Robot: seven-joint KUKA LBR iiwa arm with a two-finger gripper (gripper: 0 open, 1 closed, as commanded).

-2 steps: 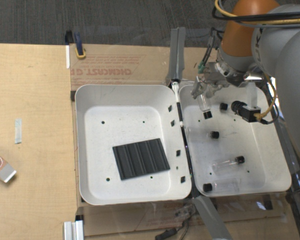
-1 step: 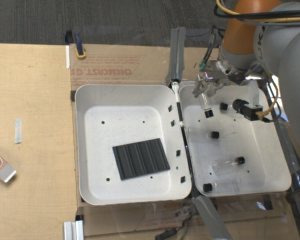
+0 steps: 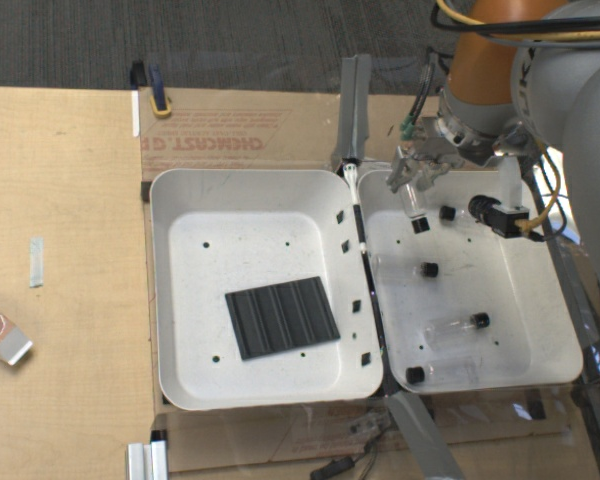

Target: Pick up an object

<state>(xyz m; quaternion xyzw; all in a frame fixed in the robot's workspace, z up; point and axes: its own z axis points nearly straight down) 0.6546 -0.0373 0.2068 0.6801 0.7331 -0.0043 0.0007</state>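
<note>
One dark ribbed mat (image 3: 282, 317) lies flat in the left bin (image 3: 180, 193), long axis slanting, well left of the gripper (image 3: 416, 206), which hangs over the right bin's (image 3: 540, 358) far end, grip state unclear.

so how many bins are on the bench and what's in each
2. The left bin holds a dark ribbed pad. The right bin holds small clear black-capped pieces; the arm may hide more.
</note>
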